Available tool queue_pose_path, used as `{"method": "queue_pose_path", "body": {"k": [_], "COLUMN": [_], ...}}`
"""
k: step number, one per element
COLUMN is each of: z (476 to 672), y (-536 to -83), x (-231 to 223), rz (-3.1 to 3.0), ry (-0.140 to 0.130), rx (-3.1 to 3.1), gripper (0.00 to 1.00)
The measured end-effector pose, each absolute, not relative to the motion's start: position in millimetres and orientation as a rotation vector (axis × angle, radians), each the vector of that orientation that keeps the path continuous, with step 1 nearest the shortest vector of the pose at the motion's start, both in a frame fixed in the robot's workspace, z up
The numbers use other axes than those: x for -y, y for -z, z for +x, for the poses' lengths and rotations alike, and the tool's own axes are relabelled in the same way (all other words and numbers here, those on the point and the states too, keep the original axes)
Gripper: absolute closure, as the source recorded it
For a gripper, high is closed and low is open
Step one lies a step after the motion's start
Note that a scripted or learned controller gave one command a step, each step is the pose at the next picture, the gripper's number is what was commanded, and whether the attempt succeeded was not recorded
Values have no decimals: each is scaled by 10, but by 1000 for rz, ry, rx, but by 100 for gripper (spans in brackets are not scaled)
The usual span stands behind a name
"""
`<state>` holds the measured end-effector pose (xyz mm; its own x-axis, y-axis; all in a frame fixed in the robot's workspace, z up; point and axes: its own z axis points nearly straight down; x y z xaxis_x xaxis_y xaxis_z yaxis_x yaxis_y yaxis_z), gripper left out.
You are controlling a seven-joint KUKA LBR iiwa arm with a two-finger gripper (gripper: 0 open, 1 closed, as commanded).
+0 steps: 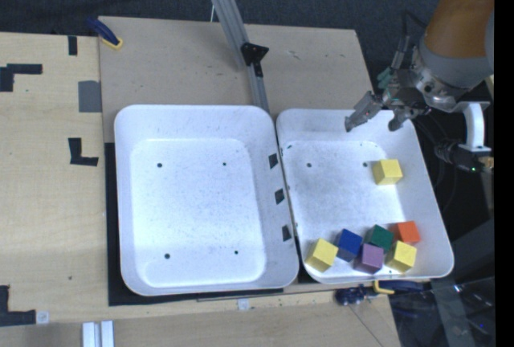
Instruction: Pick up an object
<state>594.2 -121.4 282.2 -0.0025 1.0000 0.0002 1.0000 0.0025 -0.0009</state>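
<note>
The right bin (321,136) holds several small cubes. A yellow cube (387,171) lies alone near its right wall. Along the near edge sit a yellow cube (323,255), a blue cube (349,243), a purple cube (372,257), a green cube (380,238), an orange cube (407,232) and another yellow cube (403,256). My gripper (374,121) hangs over the bin's far right corner, open, its two dark fingers spread with nothing between them. It is well above and behind the lone yellow cube.
The left bin (128,136) lies beside the right one. A slanted metal pole (229,8) with a black clamp crosses the bench behind the bins. A blue and yellow tool (105,33) rests at the far left. Cables hang at the right.
</note>
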Motion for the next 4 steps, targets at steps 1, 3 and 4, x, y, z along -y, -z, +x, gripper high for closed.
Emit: {"method": "queue_pose_path", "body": {"k": [1, 3, 4], "z": [5941, 5916, 5890], "y": [-2823, -1531, -1086], "x": [1215, 1206, 1234], "rz": [-2218, -2216, -2217], "ry": [-2, -9, -8], "rx": [2224, 2219, 2219], "gripper": [0, 0, 0]}}
